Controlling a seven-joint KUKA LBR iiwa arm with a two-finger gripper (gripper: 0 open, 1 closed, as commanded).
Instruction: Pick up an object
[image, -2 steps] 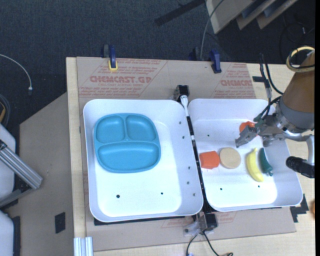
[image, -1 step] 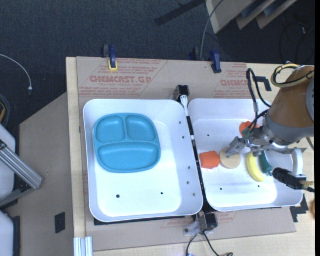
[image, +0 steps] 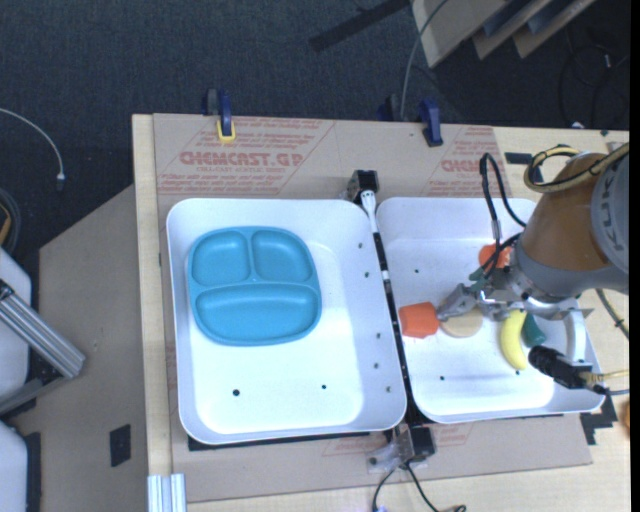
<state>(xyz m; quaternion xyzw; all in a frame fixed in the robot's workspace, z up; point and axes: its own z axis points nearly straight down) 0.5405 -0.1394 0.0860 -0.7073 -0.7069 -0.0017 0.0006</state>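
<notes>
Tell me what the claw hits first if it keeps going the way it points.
Likely the orange block: the claw points left toward it in the right bin. Depth is unclear.

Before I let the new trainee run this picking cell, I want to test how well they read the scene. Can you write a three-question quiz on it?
1. True or false: the blue divided plate lies in the left bin.
2. Which lies closest to the gripper? A) the blue plate B) the orange block C) the blue clamp
3. Fill in: the yellow item in the right bin is a ____.

Key: 1 true; 2 B; 3 banana.
</notes>
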